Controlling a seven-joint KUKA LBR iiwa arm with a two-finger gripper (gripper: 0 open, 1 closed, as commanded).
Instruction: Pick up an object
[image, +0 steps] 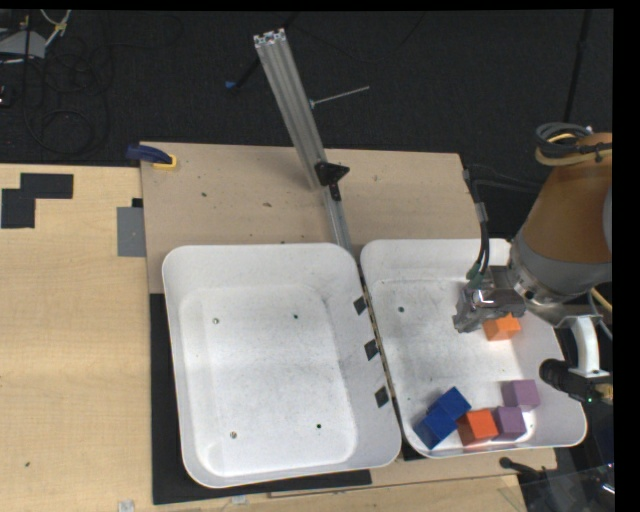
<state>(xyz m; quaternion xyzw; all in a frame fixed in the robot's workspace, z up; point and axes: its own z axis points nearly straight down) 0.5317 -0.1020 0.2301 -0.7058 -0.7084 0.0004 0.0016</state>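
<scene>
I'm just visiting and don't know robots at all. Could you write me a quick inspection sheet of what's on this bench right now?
Surface: wooden bench bearing two shallow white bins, left bin and right bin.
Job's things: in the right bin, an orange block by the pincer; near the front rim a blue block, a second orange block and two purple blocks.
Clutter: blue and yellow clamp at the bench's back left corner.
Grippers: pincer low over the right bin, beside the orange block; grip unclear.
Cables: dark cables on the floor behind.
Surroundings: slanted metal rail; pale side table.
</scene>
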